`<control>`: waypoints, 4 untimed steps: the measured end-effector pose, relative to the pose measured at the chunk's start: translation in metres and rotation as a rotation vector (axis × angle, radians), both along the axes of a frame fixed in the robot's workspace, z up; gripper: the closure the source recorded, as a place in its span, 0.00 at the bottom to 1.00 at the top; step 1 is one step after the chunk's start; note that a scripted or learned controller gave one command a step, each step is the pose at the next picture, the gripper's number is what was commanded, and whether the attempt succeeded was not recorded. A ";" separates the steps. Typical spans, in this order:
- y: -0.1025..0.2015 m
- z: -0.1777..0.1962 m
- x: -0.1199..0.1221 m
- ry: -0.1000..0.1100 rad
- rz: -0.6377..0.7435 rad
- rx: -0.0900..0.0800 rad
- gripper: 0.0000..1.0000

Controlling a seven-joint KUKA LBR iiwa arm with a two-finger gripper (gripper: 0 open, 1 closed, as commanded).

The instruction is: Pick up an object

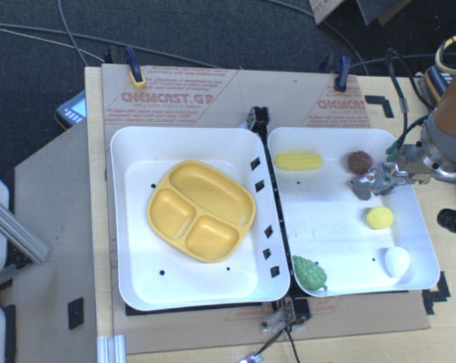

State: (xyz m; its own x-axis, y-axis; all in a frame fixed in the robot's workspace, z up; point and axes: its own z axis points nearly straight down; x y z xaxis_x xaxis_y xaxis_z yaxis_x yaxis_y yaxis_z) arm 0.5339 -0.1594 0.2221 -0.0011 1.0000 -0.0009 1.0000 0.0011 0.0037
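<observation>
The end effector [367,185] is hovering low in the right bin [330,271], its grip state impossible to tell, sitting between the dark reddish ball [359,161] and the yellow lemon [379,218], seemingly lining up; next it needs a clean descent.

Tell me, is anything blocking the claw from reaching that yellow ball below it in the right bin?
Nothing visible does. The claw hangs over the right bin, with bare white floor between it and the yellow ball. The dark reddish ball lies on its far side, out of that path.
</observation>
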 end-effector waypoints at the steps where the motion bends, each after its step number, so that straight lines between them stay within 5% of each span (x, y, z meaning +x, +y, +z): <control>1: 0.049 -0.006 0.021 0.002 0.005 0.003 1.00; 4: 0.201 0.001 0.057 0.004 0.005 0.003 1.00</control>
